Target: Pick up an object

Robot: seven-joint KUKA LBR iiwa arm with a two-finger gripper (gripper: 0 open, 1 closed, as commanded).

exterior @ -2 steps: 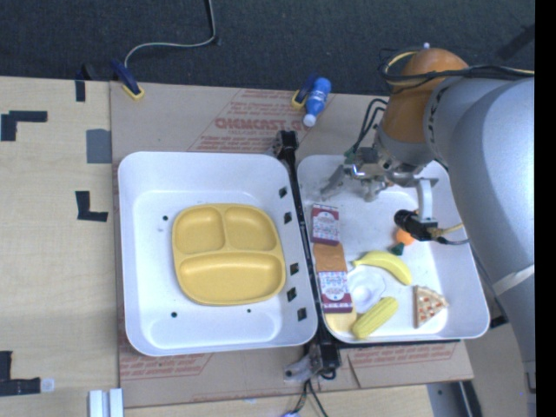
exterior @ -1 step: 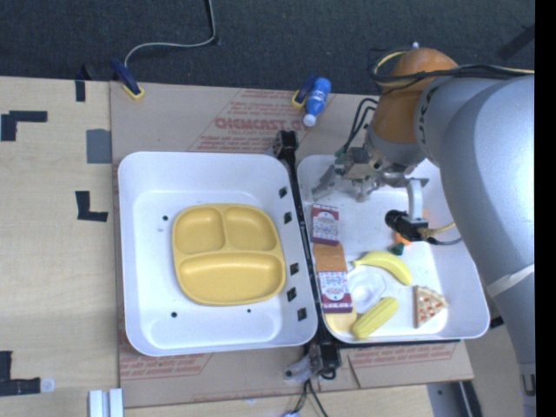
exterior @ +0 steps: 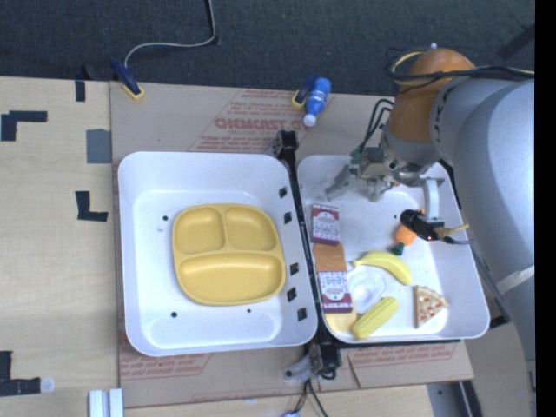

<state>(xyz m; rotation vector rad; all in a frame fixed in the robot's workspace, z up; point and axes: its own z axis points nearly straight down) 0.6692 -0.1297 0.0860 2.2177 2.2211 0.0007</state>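
Observation:
My gripper [exterior: 380, 189] hangs over the far part of the right bin [exterior: 473, 315], open, with nothing between its fingers. Right of it and close by lies a small orange carrot [exterior: 405, 234]. A red and white carton [exterior: 325, 224] lies to its near left, with a brown cracker [exterior: 329, 258] and a second red packet [exterior: 335, 292] below that. Nearer the front are a banana [exterior: 387, 266], a corn cob [exterior: 375, 317] and a pizza slice [exterior: 428, 305].
The left bin [exterior: 139, 233] holds a yellow divided plate [exterior: 228, 254]. A blue and white bottle [exterior: 314, 99] lies on the cardboard behind the bins. The grey arm [exterior: 495, 172] covers the right bin's right side. A white round lid [exterior: 367, 287] sits by the banana.

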